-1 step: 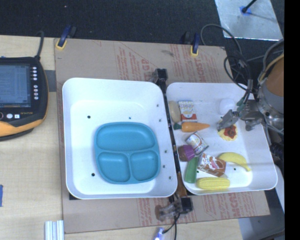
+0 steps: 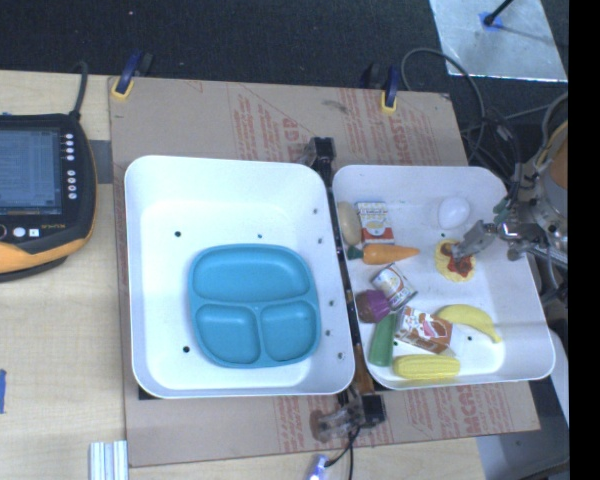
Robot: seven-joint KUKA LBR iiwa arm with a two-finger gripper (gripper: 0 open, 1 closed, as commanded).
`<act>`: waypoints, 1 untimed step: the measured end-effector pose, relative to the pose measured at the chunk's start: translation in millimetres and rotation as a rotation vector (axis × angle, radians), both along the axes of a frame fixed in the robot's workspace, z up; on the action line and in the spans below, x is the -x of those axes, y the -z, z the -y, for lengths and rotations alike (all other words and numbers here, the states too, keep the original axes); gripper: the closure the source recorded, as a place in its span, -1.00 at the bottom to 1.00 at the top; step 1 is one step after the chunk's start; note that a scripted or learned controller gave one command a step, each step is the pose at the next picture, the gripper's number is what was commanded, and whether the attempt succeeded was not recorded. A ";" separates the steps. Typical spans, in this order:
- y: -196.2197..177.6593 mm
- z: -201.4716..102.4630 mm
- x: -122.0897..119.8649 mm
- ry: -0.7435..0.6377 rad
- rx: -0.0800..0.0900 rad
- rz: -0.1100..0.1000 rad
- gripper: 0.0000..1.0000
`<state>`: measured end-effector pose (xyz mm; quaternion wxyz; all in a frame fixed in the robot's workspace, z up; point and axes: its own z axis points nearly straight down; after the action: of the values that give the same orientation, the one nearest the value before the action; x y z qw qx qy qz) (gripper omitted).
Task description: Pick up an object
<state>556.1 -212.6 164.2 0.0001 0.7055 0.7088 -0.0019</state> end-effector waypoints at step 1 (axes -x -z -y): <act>69.6 -1.4 -19.6 -0.003 -0.002 -0.003 -1.00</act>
<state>575.6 -211.3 94.7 -0.0016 0.7044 0.7098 -0.0020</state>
